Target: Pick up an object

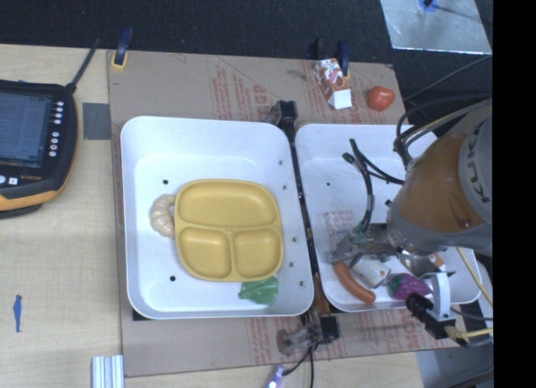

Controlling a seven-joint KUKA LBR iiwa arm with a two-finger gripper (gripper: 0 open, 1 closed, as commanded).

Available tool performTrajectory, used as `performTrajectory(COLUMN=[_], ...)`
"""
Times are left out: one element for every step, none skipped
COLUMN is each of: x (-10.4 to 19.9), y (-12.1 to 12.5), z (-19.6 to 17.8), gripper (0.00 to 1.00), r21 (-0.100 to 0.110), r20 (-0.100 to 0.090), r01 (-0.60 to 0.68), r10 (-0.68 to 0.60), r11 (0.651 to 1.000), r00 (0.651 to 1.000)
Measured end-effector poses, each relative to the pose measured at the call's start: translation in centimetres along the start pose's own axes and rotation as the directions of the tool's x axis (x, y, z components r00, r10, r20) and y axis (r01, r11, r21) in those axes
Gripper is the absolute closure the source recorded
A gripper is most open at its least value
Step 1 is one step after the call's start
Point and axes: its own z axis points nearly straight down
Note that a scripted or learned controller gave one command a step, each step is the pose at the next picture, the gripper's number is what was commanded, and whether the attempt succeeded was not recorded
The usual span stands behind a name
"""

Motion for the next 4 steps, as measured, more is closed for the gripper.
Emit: performTrajectory(x=[0.09,0.16,-0.31,0.32], y=[0.02,0.03,0.08,0.03], z=[0.00,-0.01,-0.01,-0.01], gripper=[0.00,0.00,0.00,0.00], r21=[-0.001,-0.002,-0.003,-0.001], r20=[0.001,0.001,0.002,0.001], r01=[0.000,0.000,0.001,0.001], r10=[0.000,0.000,-0.001,-0.001], r11=[1.000,1.000,1.000,1.000], r00=[1.000,1.000,1.000,1.000])
